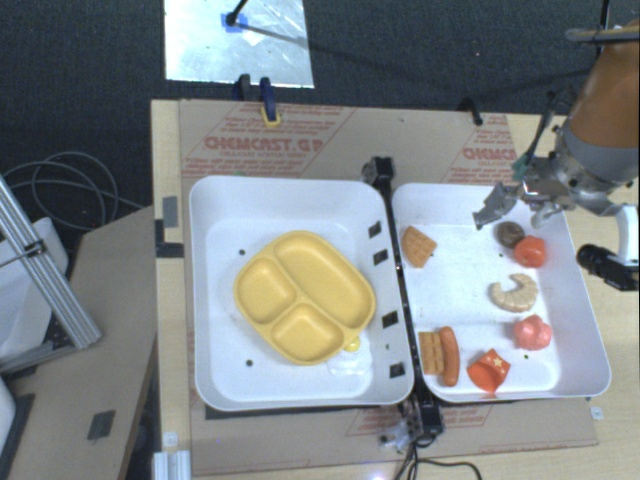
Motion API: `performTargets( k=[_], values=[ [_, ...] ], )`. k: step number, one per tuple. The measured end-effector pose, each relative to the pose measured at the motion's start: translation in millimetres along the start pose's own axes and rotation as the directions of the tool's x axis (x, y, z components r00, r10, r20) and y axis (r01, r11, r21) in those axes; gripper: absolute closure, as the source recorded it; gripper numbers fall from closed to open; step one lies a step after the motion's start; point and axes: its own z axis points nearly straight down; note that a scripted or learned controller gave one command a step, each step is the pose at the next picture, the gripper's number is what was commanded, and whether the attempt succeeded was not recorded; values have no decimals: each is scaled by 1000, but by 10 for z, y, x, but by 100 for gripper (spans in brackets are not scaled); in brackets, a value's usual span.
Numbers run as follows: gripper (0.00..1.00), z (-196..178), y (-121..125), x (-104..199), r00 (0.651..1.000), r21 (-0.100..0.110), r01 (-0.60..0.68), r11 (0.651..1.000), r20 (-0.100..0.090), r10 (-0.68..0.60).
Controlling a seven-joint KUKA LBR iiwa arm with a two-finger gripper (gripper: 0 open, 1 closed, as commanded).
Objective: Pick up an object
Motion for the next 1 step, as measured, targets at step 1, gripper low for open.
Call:
performTargets(
  k=[1],
  values=[
    [100, -112, 9, 2, 1000, -4, 3, 1000, 0, -3]
  ],
)
